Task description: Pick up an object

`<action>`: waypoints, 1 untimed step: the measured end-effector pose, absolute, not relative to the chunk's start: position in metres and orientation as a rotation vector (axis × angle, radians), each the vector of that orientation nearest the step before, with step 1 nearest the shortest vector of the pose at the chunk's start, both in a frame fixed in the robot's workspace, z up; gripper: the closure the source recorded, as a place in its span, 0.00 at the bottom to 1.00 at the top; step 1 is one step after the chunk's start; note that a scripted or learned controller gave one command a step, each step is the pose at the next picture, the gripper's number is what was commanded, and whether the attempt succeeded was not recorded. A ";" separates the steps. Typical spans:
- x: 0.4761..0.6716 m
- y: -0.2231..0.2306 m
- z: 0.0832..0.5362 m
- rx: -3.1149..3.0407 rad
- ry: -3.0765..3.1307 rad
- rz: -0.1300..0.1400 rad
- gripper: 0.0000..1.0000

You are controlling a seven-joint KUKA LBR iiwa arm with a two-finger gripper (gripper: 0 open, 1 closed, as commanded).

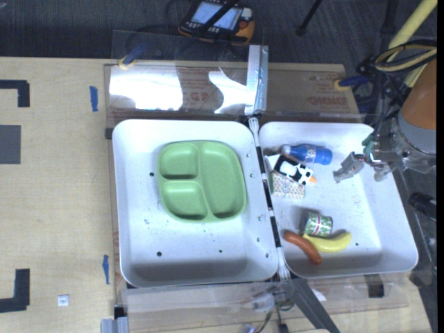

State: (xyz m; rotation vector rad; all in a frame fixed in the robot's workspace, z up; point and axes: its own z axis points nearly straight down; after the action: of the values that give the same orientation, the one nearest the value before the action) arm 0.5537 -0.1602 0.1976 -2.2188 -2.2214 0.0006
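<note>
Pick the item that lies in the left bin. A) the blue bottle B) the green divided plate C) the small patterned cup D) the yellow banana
B: the green divided plate sits alone in the left bin, while the banana, the blue bottle and the patterned cup all lie in the right bin.
</note>
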 end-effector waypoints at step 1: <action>0.598 -0.136 0.115 -2.159 -2.280 0.001 0.00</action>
State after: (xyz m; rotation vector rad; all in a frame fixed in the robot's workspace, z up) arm 0.5985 -0.1363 0.1147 -2.1593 -2.2795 0.0009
